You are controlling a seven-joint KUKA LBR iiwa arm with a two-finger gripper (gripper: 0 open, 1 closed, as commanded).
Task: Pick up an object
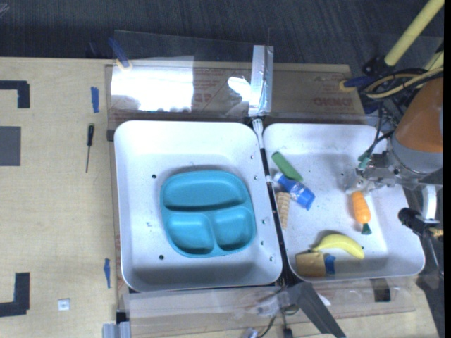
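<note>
Lighting: bright, even, from overhead. Strong white glare is seen on the clear plastic sheet (184,84) behind the bins. Soft shadows are cast inside the left bin (134,153) around the blue tray (207,212). Focus: slightly soft throughout; fine detail is smeared, more so toward the right.

Tray (206,212) in left bin (134,153); banana (338,244) in right bin (317,141).

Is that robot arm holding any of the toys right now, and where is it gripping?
It cannot be told. The gripper sits low in the right bin, just above the carrot, but nothing shows clearly in its grasp.
</note>
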